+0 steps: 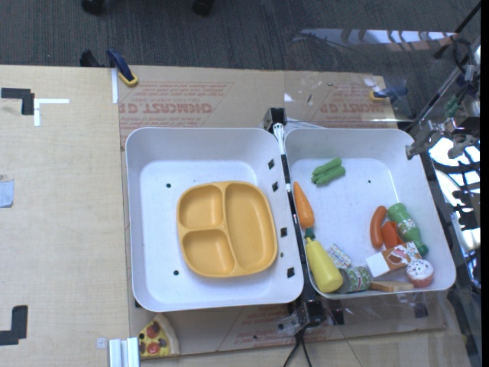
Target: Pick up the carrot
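a: camera view, item one – carrot [303,206]. location?

b: in the right bin [359,134], lying lengthwise against its left wall, beside the divide with the left bin [153,140]. the arm enters from the right, so for the gripper this is the far side of that bin. orange body uppermost in frame, green end toward the yellow bottle [322,270], which sits just below and nearly touches it.

a: other entries?

b: green pods [328,171] near the carrot, apart from it; a cluster of toy foods well apart in the bin's lower right corner. a yellow divided plate [227,228] in the left bin.

a: gripper – opening, load?

b: cannot tell. the carrot lies untouched in the bin, so nothing has hold of it.

a: arm pose?

b: cannot tell from this view either.

a: step in hand?

b: judged the start – approach not yet made. the next move calls for a reach across the right bin and a descent close to the wall, with the jaws set across the carrot's width. risks: the wall crowding one side, and the bottle getting nudged.
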